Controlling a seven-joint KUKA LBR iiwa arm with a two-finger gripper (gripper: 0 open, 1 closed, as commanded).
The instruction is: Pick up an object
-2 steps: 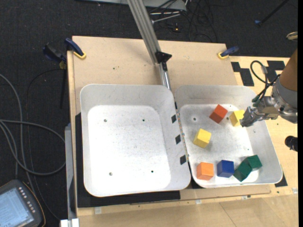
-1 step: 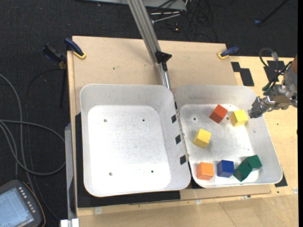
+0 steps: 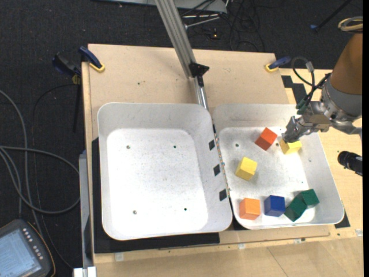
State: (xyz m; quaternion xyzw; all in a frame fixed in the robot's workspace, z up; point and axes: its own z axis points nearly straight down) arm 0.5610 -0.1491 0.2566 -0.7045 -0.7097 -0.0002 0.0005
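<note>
We see the gripper (image 3: 291, 136) low over the right bin (image 3: 323, 172), near that bin's far edge, directly above a small yellow block (image 3: 292, 148) and seemingly touching its top. We cannot tell how the gripper is set, so we cannot say the block is grasped; it seems to rest on the bin floor. An orange-red block (image 3: 266, 138) sits just beside it toward the left bin (image 3: 115, 154). A 2nd yellow block (image 3: 247, 168) lies near the bin's middle, and along the near edge sit an orange block (image 3: 249, 208), a blue block (image 3: 275, 205) and 2 green blocks (image 3: 303, 204). We judge the approach done; closing and lifting remain.
</note>
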